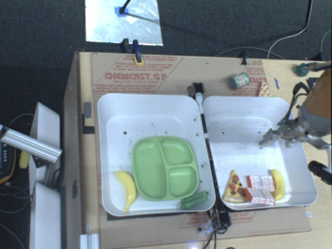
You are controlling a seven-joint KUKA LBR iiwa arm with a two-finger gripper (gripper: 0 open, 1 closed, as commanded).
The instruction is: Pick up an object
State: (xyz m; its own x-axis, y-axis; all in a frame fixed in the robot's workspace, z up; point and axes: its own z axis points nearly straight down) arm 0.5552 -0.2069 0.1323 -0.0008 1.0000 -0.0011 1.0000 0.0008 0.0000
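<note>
My gripper hangs over the right-hand part of the right bin, its two grey fingers spread open with nothing between them. Toward the front of that bin lie a toy pizza slice, a red and white carton and a small yellow banana, packed close together. The gripper is well behind these three and apart from them.
The left bin holds a green divided plate, a yellow banana at its front left and a green piece at the front wall. A small green can and a cracker-like piece lie on the bench behind the right bin.
</note>
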